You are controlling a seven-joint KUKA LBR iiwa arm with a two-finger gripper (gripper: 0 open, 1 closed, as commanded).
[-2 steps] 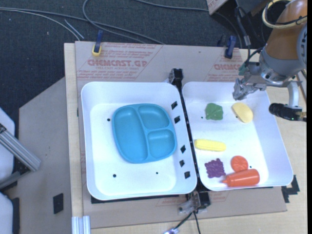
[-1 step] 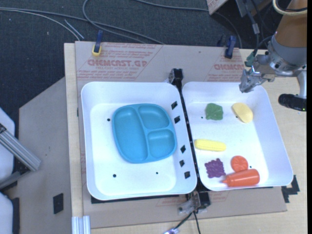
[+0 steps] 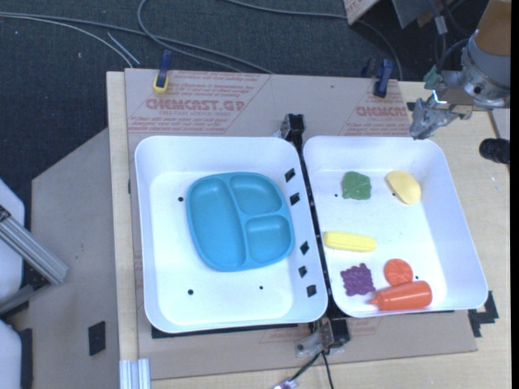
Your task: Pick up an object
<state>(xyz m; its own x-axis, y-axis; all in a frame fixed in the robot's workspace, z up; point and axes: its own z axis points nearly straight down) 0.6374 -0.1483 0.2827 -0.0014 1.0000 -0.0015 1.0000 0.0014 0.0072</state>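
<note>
While the gripper hangs above the far right corner of the right bin, too small and blurred for me to tell how it is set, and with nothing visible in it, the pickable things all lie in that bin. There is a green leafy piece, a yellow lemon-like piece nearest the gripper, a corn cob, purple grapes, an orange round piece and a carrot touching it. They look like toy food, likely light, stiff and smooth, so apt to slip. The corn cob lies apart from the rest and is narrow, so a grasp across its middle seems the safest choice. The left bin holds a blue divided plate.
</note>
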